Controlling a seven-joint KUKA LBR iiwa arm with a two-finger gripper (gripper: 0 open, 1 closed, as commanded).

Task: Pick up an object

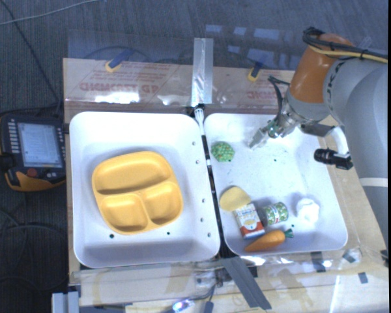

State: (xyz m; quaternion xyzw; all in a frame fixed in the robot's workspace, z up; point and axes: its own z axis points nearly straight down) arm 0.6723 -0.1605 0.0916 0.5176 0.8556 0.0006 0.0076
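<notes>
The bench (117, 77) is seen from above, bearing two shallow white bins side by side. The left bin (85, 240) is taken up mostly by a yellow divided tray (137, 191), lying flat near its middle. The right bin (313, 181) is met by the grey arm (352, 103), which comes in from three o'clock, its orange band (311, 70) seen near the bin's one o'clock corner. Outside the bins, at nine o'clock of the left bin, a handheld control pendant (31, 150) with a screen is seen on the floor.

The gripper (264, 135) is held over the upper part of the right bin, at about twelve o'clock of that bin's floor, pointing toward seven o'clock. Nothing is seen between its fingers; how far they are parted cannot be told at this size.

The loose things are gathered in the right bin. A green ball (223, 151) lies at ten o'clock, near the gripper yet apart from it. Toward six o'clock a pale yellow piece (234, 198) is found touching a red-and-white carton (247, 219). Just beside the carton a green-labelled can (274, 213) lies on its side, and a carrot (265, 241) is laid below both. A small white item (307, 209) rests at five o'clock, near the can.
</notes>
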